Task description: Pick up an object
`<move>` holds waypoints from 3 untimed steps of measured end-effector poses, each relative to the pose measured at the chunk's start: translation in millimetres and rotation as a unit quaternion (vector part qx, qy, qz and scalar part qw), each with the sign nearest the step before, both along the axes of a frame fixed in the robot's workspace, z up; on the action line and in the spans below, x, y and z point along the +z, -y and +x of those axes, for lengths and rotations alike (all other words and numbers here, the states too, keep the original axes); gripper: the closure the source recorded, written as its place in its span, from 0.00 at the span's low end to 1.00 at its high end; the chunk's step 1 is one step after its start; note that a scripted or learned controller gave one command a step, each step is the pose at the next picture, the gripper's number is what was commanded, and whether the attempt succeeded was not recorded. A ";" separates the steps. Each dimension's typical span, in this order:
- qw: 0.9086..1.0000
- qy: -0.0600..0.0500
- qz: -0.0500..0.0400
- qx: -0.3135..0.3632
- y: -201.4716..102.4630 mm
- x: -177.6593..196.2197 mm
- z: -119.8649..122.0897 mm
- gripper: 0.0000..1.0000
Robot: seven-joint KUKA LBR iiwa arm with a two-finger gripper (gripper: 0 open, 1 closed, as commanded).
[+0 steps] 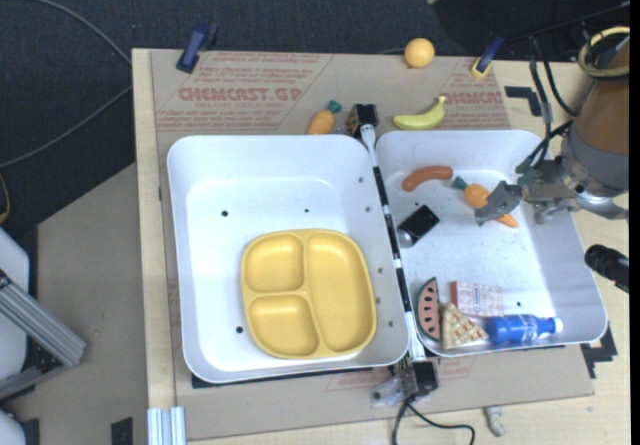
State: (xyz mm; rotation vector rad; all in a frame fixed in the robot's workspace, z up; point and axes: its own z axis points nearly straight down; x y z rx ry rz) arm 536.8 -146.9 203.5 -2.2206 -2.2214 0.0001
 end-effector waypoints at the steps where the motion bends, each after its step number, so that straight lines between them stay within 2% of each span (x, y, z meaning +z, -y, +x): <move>1: 1.000 0.000 0.000 0.000 22.1 -46.0 102.1 0.00; 2: 1.000 -0.001 0.000 0.000 34.8 -104.4 78.1 0.00; 3: 1.000 -0.001 0.000 0.000 29.2 -119.2 59.7 0.00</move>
